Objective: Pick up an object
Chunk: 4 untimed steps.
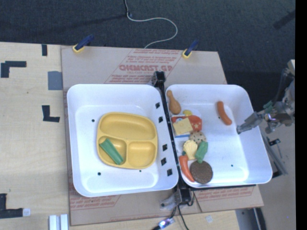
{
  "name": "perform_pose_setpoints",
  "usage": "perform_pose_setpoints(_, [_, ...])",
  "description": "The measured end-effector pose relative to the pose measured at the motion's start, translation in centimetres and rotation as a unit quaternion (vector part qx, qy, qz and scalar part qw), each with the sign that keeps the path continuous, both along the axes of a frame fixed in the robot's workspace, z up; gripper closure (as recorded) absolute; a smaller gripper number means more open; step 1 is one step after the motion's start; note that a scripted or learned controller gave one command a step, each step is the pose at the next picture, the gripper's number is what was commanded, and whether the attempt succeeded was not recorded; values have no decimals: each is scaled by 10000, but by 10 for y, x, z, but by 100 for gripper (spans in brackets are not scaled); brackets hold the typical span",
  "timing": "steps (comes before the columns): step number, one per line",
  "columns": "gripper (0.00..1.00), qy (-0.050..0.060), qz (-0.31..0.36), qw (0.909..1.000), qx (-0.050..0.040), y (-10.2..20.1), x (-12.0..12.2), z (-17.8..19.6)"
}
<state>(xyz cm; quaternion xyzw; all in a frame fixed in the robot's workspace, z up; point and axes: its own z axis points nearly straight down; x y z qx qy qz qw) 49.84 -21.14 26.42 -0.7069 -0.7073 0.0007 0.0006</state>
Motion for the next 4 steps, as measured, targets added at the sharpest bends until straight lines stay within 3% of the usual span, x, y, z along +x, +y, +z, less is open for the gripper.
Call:
perform_pose_setpoints(3, [0, 21, 4, 10000, 9, 2, -10, -177])
perform_pose_setpoints(4, [100, 9, 7, 10000, 8, 2, -9, -164])
